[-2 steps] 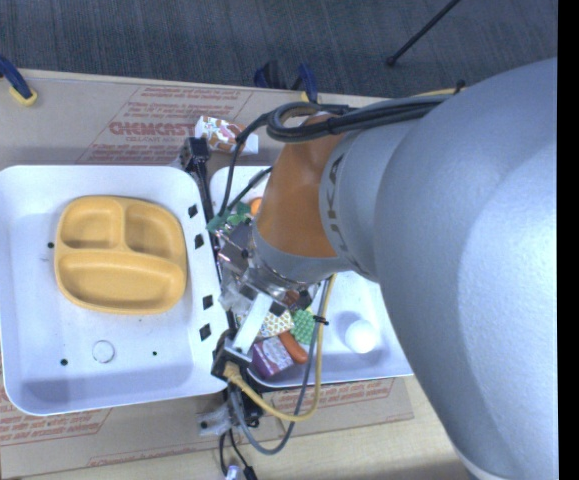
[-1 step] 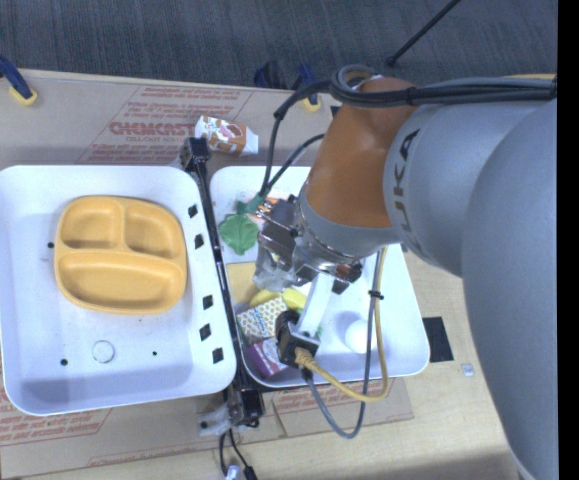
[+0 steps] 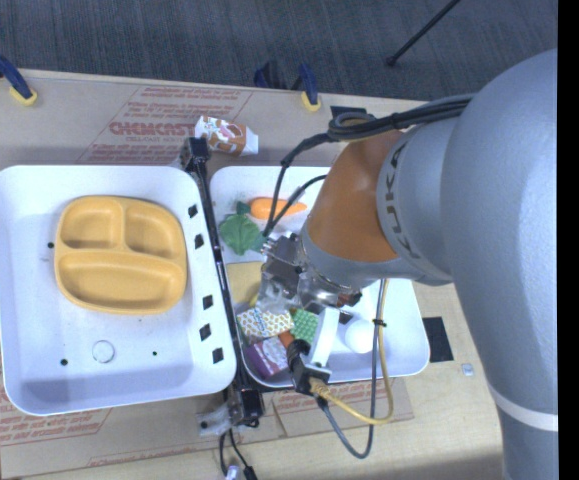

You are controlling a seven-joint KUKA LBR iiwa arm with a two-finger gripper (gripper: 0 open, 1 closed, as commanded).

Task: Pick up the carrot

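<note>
A cardboard-covered bench (image 3: pixel 169 103) stands on grey carpet (image 3: pixel 119 13) and bears two white bins (image 3: pixel 9 268): the left holds one yellow tray (image 3: pixel 119 253), the right one carrot (image 3: pixel 269 208) near its far edge.

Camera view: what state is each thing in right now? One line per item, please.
carrot: lying in the right bin near its far edge, not grasped
yellow divided plate: flat in the left bin, nothing in its compartments
end effector: low over the clutter in the right bin's near half, apart from the carrot
white egg: resting in the right bin beside the end effector
small carton: on its side on the bench, outside both bins
</note>
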